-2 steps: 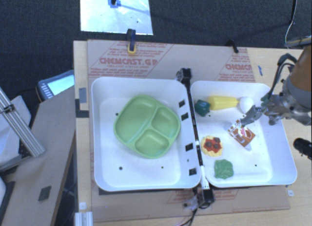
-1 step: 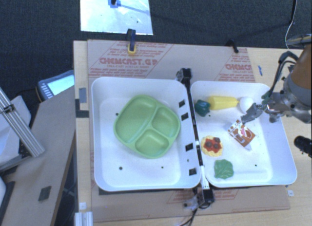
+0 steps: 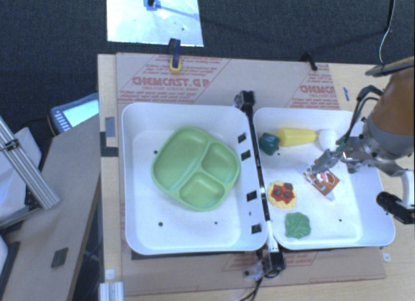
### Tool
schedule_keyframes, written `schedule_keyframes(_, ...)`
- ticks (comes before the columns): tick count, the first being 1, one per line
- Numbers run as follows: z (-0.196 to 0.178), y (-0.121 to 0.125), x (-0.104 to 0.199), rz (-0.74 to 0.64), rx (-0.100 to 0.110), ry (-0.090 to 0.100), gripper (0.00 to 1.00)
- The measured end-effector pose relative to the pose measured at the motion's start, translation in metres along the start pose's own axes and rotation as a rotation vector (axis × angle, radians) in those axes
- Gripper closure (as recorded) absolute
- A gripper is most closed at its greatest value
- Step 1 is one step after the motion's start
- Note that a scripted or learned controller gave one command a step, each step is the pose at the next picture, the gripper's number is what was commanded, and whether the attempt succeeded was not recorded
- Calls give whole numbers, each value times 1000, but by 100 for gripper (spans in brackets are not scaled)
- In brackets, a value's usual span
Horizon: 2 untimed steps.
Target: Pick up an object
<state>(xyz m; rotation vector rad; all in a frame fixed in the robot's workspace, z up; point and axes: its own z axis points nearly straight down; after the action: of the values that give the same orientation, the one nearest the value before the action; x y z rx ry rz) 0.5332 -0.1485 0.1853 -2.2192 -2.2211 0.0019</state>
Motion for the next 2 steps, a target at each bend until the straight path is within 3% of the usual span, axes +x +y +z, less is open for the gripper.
schedule_keyframes(1, 53, 8, 7, -1, 0, 1, 0)
schedule_keyframes(2, 78, 14, 3, 3, -22, -10, 0)
